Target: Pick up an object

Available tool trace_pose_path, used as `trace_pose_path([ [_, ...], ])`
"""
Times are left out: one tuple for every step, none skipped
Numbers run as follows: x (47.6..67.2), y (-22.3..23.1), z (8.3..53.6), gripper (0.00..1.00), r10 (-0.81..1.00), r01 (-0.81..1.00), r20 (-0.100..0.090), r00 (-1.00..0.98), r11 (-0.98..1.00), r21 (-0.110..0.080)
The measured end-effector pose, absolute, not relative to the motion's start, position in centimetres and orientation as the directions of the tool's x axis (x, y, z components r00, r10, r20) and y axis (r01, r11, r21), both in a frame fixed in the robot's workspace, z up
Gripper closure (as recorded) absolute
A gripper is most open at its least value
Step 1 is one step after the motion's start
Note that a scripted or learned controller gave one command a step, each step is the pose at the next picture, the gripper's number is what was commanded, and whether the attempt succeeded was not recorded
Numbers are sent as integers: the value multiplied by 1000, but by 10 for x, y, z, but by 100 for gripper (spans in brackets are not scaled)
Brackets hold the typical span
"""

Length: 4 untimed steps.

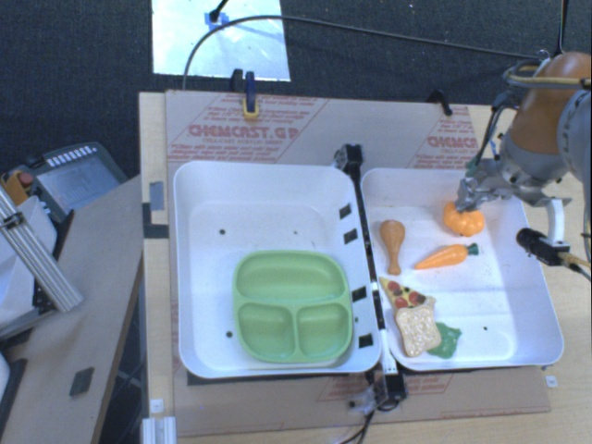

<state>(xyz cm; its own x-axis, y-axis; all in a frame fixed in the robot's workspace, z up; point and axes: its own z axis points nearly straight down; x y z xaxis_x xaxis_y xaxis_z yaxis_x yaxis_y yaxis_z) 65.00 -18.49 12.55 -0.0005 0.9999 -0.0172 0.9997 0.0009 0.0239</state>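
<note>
Fingers of the gripper [470,202] point down onto the top of a small orange pumpkin [462,220] in the right bin [541,317]; they look drawn close together at its stem, but the view is too small and dark there to tell whether they grip it or only touch it. The pumpkin sits on the floor of the bin, near the far right corner. The arm [546,123], grey with an orange band, comes in from the right and bends down over that corner.

Just in front of the pumpkin lies a carrot [444,256], its green end toward the right and its tip pointing left. To the left of the carrot, a chicken drumstick [393,244] lies lengthwise, thick end away from the camera. Nearer the camera, a pizza slice [404,294] rests close to the left wall of this bin, and just beside it a slice of toast [417,329] lies partly over a green leaf [447,339].

The left bin [208,202] holds a green divided plate [292,305] with three sections, set toward the near right part of the floor.

Both bins stand side by side on a sheet of cardboard [287,128] with red lettering. Black clips [350,158] sit along the seam where the bins meet.
</note>
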Motion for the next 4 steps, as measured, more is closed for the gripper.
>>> trace_pose_path([
  [650,-184,191,100,1000,1000,-2,-4,4,8],
  [655,-178,238,100,1000,1000,-2,-6,6,7],
  [657,-178,258,100,1000,1000,-1,-6,6,5],
  [654,-132,261,100,1000,1000,1,-8,8,2],
])
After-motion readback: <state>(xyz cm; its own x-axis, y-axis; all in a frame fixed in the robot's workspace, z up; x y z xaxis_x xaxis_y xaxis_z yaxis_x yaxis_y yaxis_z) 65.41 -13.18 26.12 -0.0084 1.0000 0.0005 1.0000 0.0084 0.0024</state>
